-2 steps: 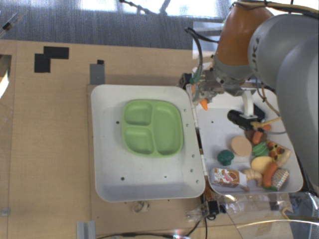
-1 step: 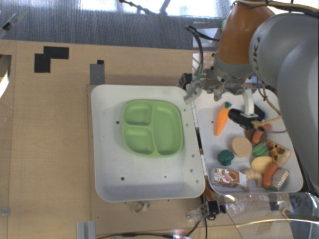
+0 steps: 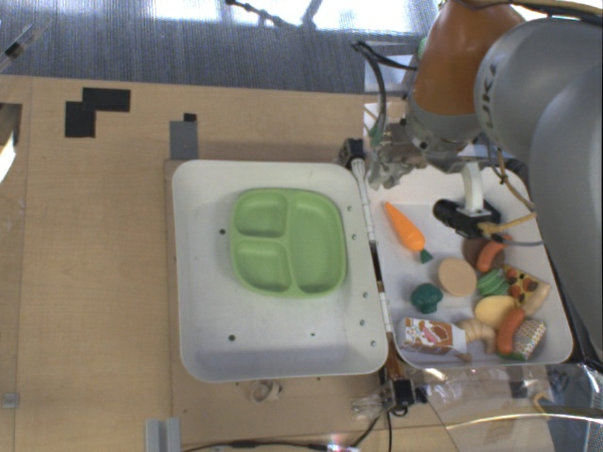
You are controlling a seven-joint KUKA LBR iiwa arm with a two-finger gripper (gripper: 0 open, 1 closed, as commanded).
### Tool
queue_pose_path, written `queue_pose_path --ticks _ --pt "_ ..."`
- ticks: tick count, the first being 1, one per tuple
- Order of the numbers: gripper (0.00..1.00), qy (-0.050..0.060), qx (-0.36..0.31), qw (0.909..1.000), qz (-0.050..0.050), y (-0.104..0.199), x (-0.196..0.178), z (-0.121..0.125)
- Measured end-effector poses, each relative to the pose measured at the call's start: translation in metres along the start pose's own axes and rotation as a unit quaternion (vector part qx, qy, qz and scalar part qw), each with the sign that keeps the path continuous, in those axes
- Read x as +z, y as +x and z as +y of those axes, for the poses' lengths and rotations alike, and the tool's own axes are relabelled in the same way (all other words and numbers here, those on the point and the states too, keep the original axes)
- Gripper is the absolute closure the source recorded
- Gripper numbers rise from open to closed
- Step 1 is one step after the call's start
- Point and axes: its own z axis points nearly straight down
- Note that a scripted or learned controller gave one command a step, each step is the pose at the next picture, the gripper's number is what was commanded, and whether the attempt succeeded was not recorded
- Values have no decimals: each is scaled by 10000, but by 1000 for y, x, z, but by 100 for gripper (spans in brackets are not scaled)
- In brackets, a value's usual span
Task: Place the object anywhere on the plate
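Carrot, an orange plastic toy with a green tip (image 3: 407,230), lies in the right white bin (image 3: 563,347), apart from the green divided plate (image 3: 286,240). It is judged light, stiff, slippery; its thick middle suits gripping. The hand (image 3: 388,169) hangs just above; its state cannot be told.

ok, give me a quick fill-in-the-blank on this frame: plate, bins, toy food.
1. The green plate lies in the ____ bin.
2. The plate has ____ compartments.
3. The carrot lies in the ____ bin.
4. The claw hangs over the right bin's ____ corner.

Missing words: left; three; right; upper-left
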Motion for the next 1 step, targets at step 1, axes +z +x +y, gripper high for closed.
queue_pose_path --ticks 1 --pt "0 4 -1 10000 -1 0 0 0"
